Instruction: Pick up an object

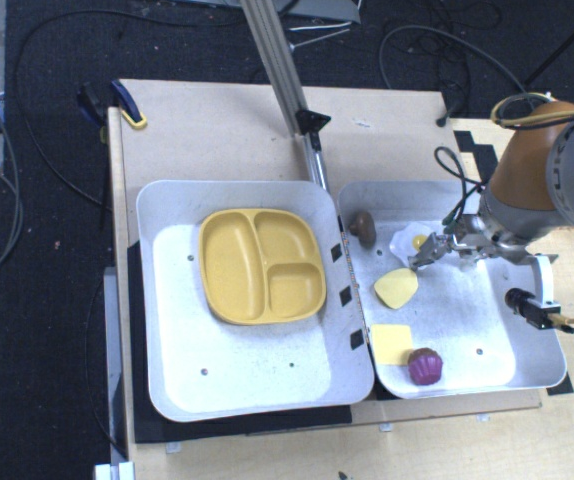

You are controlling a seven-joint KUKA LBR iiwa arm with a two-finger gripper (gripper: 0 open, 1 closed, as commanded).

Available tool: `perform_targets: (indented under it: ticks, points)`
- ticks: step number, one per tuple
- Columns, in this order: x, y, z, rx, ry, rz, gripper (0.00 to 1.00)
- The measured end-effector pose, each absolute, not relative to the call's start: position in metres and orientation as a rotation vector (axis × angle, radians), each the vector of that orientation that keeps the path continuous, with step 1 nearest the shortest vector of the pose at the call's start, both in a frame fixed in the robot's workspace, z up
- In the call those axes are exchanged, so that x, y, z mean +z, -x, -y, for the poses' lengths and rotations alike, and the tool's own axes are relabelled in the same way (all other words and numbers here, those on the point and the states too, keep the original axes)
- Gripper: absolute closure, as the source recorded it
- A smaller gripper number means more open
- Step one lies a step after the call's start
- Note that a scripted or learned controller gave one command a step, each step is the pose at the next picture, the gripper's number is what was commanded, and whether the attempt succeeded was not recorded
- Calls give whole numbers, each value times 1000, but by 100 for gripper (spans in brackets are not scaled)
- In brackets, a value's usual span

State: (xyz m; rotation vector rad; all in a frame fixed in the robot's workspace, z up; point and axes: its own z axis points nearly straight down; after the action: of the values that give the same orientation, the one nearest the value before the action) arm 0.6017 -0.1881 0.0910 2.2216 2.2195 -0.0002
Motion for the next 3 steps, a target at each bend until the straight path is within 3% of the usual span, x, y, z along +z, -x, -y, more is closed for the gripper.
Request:
perform_targets:
  ticks: [1,3]
  points:
    - [105,-603,188,5,-2219,-2217,100]
    - [222,-604,171,6,-2212,-2221,100]
